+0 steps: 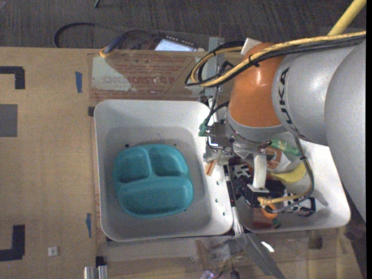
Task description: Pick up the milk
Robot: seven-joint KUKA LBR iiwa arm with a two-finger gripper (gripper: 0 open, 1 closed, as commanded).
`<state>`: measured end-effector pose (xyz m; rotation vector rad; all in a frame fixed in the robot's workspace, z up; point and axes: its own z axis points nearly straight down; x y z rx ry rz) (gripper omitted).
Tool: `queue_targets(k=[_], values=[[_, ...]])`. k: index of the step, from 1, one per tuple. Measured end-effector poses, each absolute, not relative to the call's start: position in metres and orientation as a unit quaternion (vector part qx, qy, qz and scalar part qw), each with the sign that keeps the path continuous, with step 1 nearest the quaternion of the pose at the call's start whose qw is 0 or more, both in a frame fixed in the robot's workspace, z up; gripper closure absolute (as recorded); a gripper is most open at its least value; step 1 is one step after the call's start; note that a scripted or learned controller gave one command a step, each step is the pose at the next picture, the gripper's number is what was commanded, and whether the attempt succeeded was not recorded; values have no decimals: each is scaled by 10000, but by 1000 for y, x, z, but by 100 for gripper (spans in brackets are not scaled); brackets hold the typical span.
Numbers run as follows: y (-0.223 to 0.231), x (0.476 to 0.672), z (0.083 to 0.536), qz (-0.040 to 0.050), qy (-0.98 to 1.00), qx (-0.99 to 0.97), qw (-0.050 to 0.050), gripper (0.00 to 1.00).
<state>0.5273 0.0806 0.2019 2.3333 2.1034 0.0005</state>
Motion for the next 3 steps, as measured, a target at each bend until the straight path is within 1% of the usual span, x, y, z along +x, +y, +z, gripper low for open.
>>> queue_targets(k=[1, 2, 3], values=[[98, 502, 109, 73, 7169, 6971, 46, 100], [123, 479, 213, -7, 6627, 7489, -5, 100], [195, 478, 218, -9, 6036, 7973, -3, 100]])
